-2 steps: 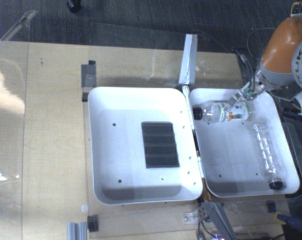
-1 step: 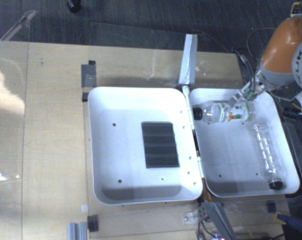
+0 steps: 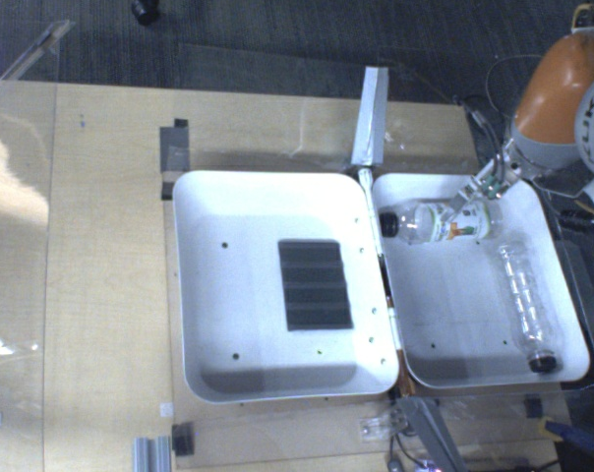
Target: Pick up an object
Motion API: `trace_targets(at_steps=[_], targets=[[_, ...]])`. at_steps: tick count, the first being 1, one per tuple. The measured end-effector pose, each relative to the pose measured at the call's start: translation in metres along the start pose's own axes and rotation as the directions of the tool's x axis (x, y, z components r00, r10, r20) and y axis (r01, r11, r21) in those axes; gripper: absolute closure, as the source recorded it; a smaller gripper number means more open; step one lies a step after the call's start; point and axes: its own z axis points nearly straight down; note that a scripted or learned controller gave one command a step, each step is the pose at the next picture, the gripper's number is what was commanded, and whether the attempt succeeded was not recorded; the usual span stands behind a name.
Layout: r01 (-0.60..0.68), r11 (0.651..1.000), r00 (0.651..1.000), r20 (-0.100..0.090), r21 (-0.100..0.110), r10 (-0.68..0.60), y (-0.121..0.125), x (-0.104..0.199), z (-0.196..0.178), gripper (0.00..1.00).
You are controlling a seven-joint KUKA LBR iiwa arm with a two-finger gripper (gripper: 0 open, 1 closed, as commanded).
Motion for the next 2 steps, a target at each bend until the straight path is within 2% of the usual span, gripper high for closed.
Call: trace_targets(at_steps=[2], targets=[[0.063,0.998,0.998,-0.002,0.002,-0.063,-0.0005,0.0,0.0003,0.0]])
